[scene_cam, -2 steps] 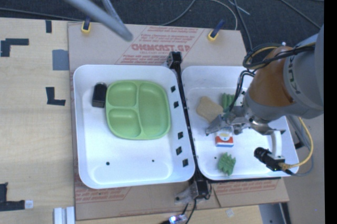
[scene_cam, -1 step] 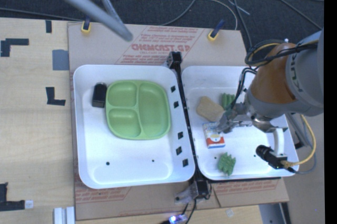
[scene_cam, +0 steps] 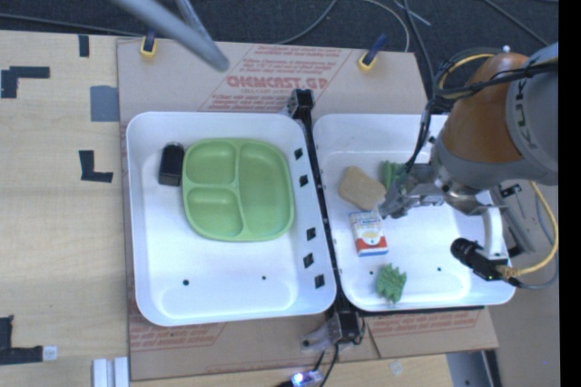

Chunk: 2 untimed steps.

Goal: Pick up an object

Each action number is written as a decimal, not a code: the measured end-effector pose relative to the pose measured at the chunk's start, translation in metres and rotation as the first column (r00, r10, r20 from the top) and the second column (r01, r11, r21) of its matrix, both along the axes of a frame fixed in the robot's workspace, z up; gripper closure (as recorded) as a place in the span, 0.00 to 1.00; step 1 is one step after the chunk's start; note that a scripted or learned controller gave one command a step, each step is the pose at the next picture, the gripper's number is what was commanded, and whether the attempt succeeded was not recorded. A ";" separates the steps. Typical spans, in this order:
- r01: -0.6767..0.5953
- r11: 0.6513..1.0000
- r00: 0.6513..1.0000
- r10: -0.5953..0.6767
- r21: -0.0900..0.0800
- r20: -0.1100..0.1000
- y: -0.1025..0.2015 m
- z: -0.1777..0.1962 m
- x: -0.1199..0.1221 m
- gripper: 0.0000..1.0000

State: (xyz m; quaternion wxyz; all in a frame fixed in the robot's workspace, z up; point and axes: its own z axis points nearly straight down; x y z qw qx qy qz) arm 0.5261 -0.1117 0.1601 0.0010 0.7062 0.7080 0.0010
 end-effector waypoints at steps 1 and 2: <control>0.001 1.000 1.000 -0.001 -0.001 0.002 0.004 0.062 -0.003 1.00; 0.001 1.000 1.000 -0.001 -0.001 0.002 0.004 0.115 -0.002 1.00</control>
